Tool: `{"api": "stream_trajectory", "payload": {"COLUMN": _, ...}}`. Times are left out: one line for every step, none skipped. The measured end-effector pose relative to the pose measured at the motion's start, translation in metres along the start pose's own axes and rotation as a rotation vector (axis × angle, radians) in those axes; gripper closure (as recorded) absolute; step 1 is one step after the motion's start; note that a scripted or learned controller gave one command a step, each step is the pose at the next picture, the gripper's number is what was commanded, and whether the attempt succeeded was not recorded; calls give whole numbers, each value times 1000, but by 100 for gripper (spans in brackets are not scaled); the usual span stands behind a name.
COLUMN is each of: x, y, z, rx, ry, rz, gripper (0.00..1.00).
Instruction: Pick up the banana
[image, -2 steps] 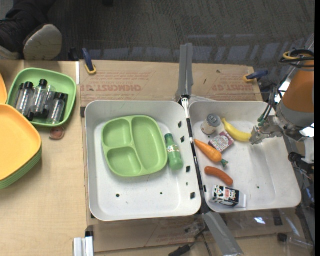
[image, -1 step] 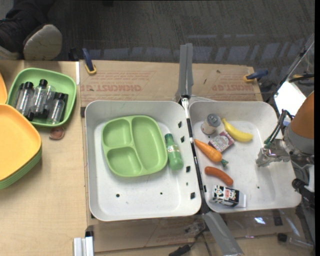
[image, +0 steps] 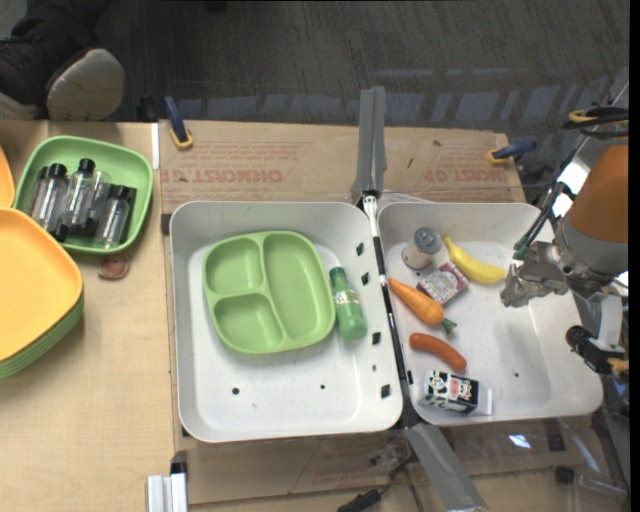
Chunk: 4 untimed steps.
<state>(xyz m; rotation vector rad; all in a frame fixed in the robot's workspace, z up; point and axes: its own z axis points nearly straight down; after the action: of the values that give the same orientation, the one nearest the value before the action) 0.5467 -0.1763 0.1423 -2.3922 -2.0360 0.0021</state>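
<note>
A: Where's the banana?
B: Upper middle of the right bin, just left of the gripper, whose opening I can't tell.
A: Handling?
B: Probably light, smooth, curved; grip mid-body, across the width.

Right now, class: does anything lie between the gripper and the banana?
Nothing visible does. The gripper sits at the right side of the right bin, and the banana lies just to its left with only bare bin floor between them. The pink packet and carrot lie beyond the banana.
</note>
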Motion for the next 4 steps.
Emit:
{"api": "stream_trajectory", "payload": {"x": 7, "y": -73, "z": 52, "rx": 4, "ry": 1, "rz": 277, "gripper": 100}}
{"api": "stream_trajectory", "payload": {"x": -29, "y": -59, "z": 52, "rx": 3, "ry": 0, "rz": 480, "gripper": 100}}
{"api": "stream_trajectory", "payload": {"x": -17, "y": 11, "z": 37, "rx": 2, "ry": -1, "rz": 454, "gripper": 100}}
{"api": "stream_trajectory", "payload": {"x": -17, "y": 10, "z": 29, "rx": 5, "ry": -3, "rz": 451, "gripper": 100}}
